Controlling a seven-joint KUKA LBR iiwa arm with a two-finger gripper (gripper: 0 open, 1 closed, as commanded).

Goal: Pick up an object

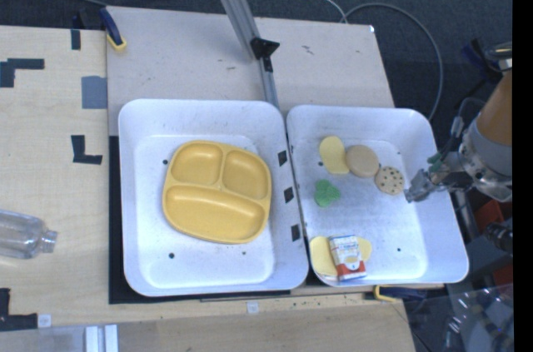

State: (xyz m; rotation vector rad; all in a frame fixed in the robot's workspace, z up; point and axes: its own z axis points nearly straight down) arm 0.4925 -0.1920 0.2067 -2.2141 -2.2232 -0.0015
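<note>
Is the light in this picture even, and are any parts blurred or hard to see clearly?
Camera view: light is soft and even, with faint shadows; the yellow tray and the cookie are fairly sharp; the gripper at the right bin's edge is blurred; the clear bottle at left is pale.

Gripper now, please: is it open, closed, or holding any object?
Gripper: cannot be told; it sits at the right bin's right edge, beside the cookie, with nothing visibly held.
</note>
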